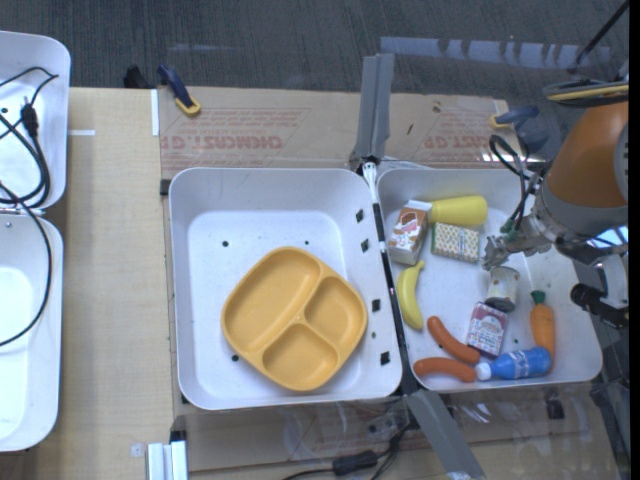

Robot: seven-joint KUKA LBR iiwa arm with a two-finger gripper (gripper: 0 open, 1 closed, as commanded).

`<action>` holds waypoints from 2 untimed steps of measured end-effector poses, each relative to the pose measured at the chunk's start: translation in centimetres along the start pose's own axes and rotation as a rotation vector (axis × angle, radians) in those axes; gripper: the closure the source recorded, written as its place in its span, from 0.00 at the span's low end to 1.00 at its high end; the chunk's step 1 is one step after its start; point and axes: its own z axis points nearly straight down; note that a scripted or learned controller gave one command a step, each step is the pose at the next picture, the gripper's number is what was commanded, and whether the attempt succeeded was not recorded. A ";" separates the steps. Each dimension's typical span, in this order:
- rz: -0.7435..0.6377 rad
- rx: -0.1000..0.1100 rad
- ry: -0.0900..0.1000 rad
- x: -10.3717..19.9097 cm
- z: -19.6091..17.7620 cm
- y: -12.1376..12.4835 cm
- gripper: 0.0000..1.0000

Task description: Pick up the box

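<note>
In the right bin point(575, 368) a small white and brown carton box point(408, 232) stands near the left wall. A flat speckled yellow box point(456, 242) lies just right of it. A maroon and white packet point(487, 328) lies lower in the bin. My gripper point(500, 256) hangs over the middle of the right bin, right of the speckled box and above the maroon packet. The grey arm with its orange band point(590, 163) comes in from the right. Nothing is visibly held.
The right bin also holds a yellow cylinder point(458, 209), a banana point(409, 296), two sausages point(452, 338), a blue bottle point(515, 365) and a carrot point(542, 328). A yellow divided plate point(293, 318) lies in the left bin point(200, 268).
</note>
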 end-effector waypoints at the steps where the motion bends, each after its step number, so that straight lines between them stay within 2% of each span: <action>1: -0.001 0.000 0.000 0.0 0.0 0.0 0.00; 2: -0.067 0.002 0.002 4.8 1.8 1.6 0.00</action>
